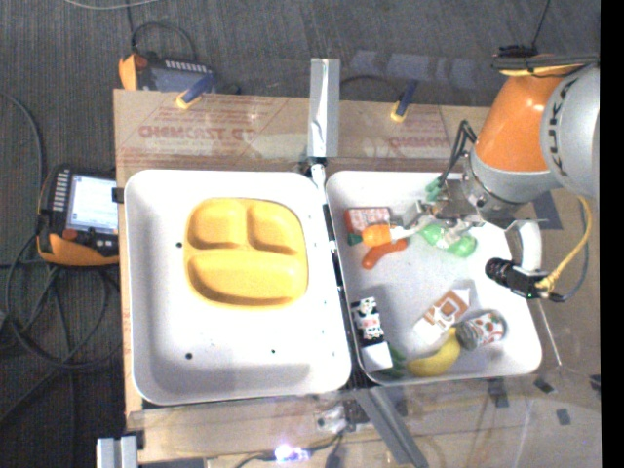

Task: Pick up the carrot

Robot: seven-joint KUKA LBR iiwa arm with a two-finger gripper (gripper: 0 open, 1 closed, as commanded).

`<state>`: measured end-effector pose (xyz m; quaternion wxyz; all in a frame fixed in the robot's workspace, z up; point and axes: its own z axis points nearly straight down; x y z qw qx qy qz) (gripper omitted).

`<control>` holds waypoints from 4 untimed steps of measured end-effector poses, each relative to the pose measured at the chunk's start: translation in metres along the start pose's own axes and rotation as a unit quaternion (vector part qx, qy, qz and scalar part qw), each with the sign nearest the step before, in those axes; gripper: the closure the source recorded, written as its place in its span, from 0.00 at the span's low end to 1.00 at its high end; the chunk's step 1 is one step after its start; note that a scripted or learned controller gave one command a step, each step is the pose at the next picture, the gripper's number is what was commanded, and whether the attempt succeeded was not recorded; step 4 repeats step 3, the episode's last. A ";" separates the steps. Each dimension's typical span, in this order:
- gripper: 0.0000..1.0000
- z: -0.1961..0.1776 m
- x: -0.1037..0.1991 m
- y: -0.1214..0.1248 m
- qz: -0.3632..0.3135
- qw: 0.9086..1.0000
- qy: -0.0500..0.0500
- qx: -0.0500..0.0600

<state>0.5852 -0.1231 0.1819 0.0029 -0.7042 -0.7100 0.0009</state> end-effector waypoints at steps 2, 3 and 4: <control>1.00 0.087 0.014 0.018 0.007 1.000 -0.003 -0.006; 1.00 0.002 0.085 -0.010 -0.061 0.998 0.000 0.000; 1.00 0.002 0.085 -0.010 -0.061 0.998 0.000 0.000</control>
